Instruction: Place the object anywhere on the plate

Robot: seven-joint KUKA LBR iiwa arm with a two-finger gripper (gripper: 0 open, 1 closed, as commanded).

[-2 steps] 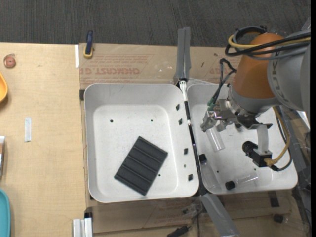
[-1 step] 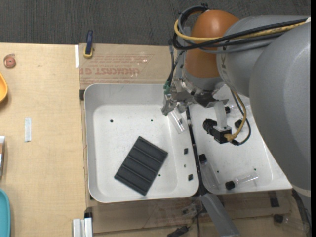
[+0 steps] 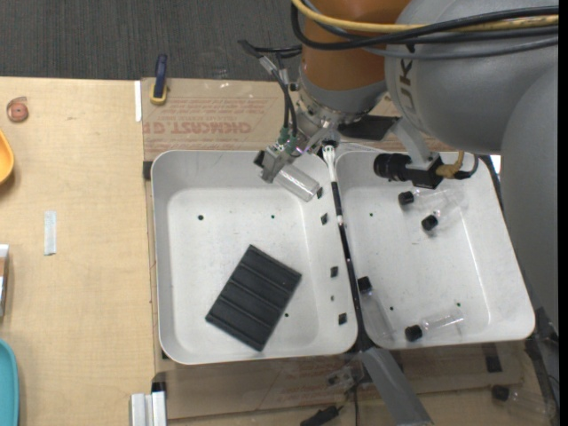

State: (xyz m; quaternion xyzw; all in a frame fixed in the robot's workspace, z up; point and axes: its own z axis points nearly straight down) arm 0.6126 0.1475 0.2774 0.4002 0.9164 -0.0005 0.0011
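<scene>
A black ribbed rectangular plate (image 3: 255, 296) lies flat and tilted in the lower middle of the left bin (image 3: 177, 238). My gripper (image 3: 288, 169) hangs over the far right corner of that bin, close to the divider, well above and to the right of the plate. A pale, shiny piece (image 3: 300, 184) sits right under the gripper; whether it is held is unclear. Small clear objects with black caps lie in the right bin (image 3: 479, 264): two (image 3: 407, 198) (image 3: 430, 223) near its far side and one (image 3: 435, 326) near its front edge.
The big grey arm with its orange band (image 3: 355, 16) covers the upper right. A cardboard sheet (image 3: 213, 118) lies behind the left bin. The wooden bench (image 3: 71, 238) at the left bears small items at its edges. Small black clips (image 3: 337, 272) sit along the divider.
</scene>
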